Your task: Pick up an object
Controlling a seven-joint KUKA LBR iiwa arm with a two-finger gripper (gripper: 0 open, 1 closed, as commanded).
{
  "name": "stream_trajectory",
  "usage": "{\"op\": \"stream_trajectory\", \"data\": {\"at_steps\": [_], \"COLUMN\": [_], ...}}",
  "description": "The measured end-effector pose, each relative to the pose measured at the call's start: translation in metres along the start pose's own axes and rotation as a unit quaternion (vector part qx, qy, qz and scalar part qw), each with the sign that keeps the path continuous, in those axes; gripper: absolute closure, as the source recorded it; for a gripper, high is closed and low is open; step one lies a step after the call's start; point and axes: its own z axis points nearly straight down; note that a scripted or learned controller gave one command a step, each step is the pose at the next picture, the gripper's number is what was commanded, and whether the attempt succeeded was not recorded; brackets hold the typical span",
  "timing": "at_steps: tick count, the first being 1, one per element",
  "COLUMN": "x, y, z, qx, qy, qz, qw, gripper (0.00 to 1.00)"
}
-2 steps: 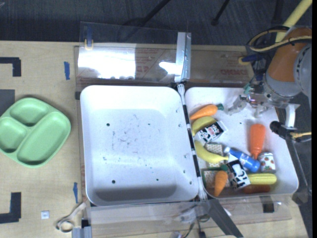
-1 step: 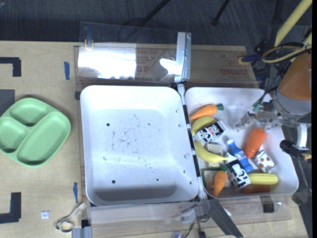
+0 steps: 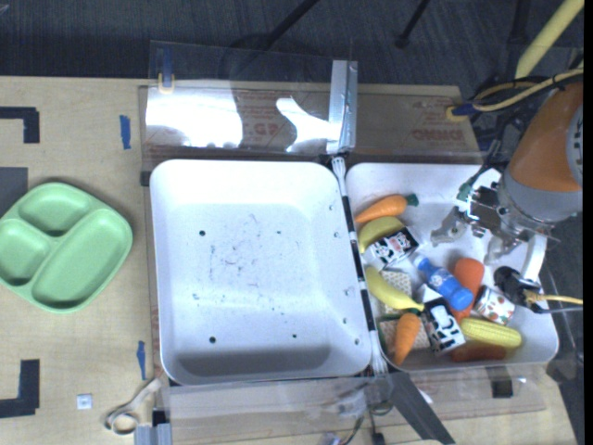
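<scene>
Toys crowd the right bin, left bin bare

Toy pile fills the right bin [image 3: 542,336] from its left wall to the front rim; open floor shows only at the back right, under the gripper [image 3: 474,213]. Left bin [image 3: 246,267] has its whole floor free. Green divided plate [image 3: 60,246] sits well apart on the bench [image 3: 74,119], left of both bins.

Count: two carrots [image 3: 381,208] [image 3: 405,334], two bananas [image 3: 380,231] [image 3: 391,291], one corn cob [image 3: 491,333], one blue bottle [image 3: 443,284], one orange ball [image 3: 469,273], two black-and-white printed blocks [image 3: 397,246] [image 3: 443,324].

Gripper hangs above the back of the right bin, nothing between its fingers; cannot tell how they are set. Ball and bottle lie just in front of it.
</scene>
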Motion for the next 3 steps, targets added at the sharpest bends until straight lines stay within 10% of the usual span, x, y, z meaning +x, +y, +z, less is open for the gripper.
{"op": "stream_trajectory", "data": {"at_steps": [1,2,3], "x": [-0.026,-0.042,-0.042], "y": [0.022,-0.017,-0.015], "z": [0.052,0.052,0.041], "qx": [-0.003,-0.005,-0.008], "qy": [0.0,-0.001,-0.002], "qz": [-0.094,-0.255,-0.254], "qw": [0.9956,0.967,0.9673], "gripper": [0.0,0.0,1.0]}}
